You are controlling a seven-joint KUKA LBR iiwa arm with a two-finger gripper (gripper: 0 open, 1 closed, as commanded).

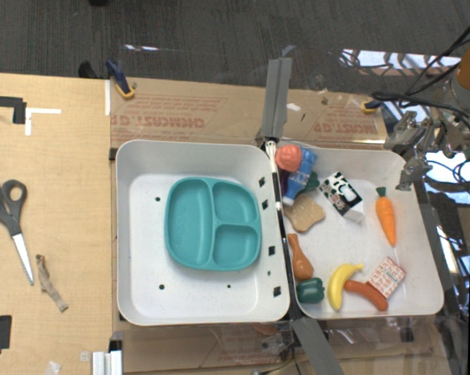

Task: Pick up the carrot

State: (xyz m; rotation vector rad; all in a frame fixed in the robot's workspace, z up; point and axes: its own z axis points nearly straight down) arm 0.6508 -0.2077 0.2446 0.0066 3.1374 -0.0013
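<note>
Far left on the bench (57,215): scissors (10,221), one handle loop cut off by the frame edge, plus a small brownish scrap (51,284) that's hard to identify. Black tape marks (11,110) up top and down low, the lower one partly cropped.

Left bin (133,241): just a teal tray (213,223) with three compartments, sitting roughly in the middle.

Right bin (427,293), packed along its left wall: orange ball (288,156) at the top corner, touching a blue thing (301,177) that's mostly buried under it, so no clue what it is. Dark green bit (312,182) peeking out beside that, also unclear. Below, a toast slice (305,214), then a brown drumstick-looking piece (298,256), then a green pepper (310,290) at the bottom corner. Black and white carton (342,196) toward the middle, tilted. Banana (341,284) near the bottom, touching a red sausage (366,293), whose far end tucks under a small red and white box (387,276).

Carrot (385,217) lying by the right wall of the right bin, green top pointing up the frame, tip pointing down, apart from everything else.

Gripper (411,175) hanging over the top right corner of that bin, above and just right of the carrot, not touching it. Lost in cables and metal clutter, so can't tell how wide the fingers are. Arm mostly cropped, only a sliver of orange band (468,72) at the edge.
</note>
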